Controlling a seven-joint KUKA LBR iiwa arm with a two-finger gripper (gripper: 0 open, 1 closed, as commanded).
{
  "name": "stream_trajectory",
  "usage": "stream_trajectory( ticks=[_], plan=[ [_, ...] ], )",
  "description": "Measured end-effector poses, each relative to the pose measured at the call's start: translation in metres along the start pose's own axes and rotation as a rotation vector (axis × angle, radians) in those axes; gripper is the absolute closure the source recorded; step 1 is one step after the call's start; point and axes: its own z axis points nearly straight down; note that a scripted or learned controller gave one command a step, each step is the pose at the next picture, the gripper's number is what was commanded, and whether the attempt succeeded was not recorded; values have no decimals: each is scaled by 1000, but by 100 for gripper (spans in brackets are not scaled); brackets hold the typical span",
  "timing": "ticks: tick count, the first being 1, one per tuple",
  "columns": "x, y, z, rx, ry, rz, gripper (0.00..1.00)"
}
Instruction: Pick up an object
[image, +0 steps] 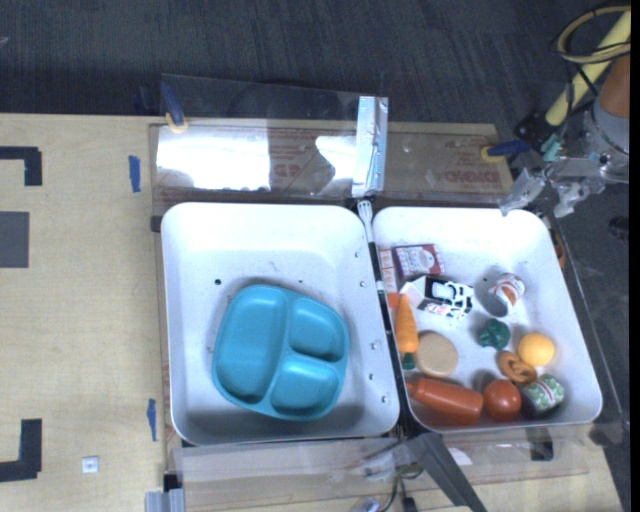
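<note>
The right bin (570, 300) holds several small items: an orange carrot (406, 325), a tan round disc (437, 353), a red sausage (443, 398), a red tomato (502, 400), a yellow lemon (537, 350), a small can (500, 292), a red-and-white packet (417, 262) and a black-and-white piece (447, 297). My gripper (541, 200) hangs over the bin's far right corner, well above the items. It looks open, with nothing between its fingers.
A blue divided plate (280, 350) lies in the left bin (200, 250). A clear panel (270, 140) stands behind the left bin. Yellow cables (590, 40) loop at the top right near the arm.
</note>
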Motion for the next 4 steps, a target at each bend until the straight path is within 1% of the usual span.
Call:
stream_trajectory(
  ticks=[1, 2, 3, 4],
  plan=[
    [14, -35, 114, 7, 2, -75, 0],
    [-5, -51, 144, -6, -1, -91, 0],
    [-5, -50, 133, -10, -3, -90, 100],
    [-25, 3, -62, -14, -6, -57, 100]
  ],
)
